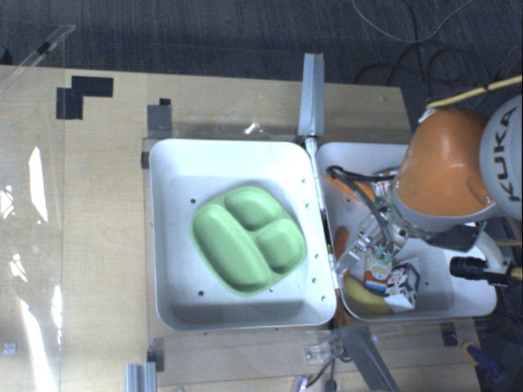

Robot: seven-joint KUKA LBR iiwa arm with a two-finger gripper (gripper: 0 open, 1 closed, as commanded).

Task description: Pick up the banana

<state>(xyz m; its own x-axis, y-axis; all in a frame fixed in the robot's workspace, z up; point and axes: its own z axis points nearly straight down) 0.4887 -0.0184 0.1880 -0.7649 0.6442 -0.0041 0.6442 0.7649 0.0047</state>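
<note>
- the banana [364,294] lies in the right bin [466,305], in the corner at the lower left of that bin as the camera sees it. it is yellow, curved, and close against the bin's left wall.
- just above the banana, and touching or nearly touching it, is a small colourful carton [377,274].
- just right of the banana sits a white and black packet [402,292], partly over the banana's right end.
- the gripper [369,247] hangs over the clutter above the banana, near the carton. whether it is released or clenched cannot be told, and nothing can be seen held in it.
- up and left of the banana, along the same wall, lies a small red thing [341,240].
- farther up from the banana, an orange thing [353,188] lies by a black cable loop [343,172].
- the arm [445,166], with its orange band, rises up and right of the banana and hides much of the bin there.
- left of the banana, past the shared wall, is the left bin [172,219].
- well left of the banana and a little higher, a green plate [248,237] with three compartments rests tilted in the middle of that bin.
- far above the banana, a grey post [312,96] stands between the two bins.
- the pale bench [82,219] spreads left of the banana, with black tape marks [82,92] at its far left.
</note>
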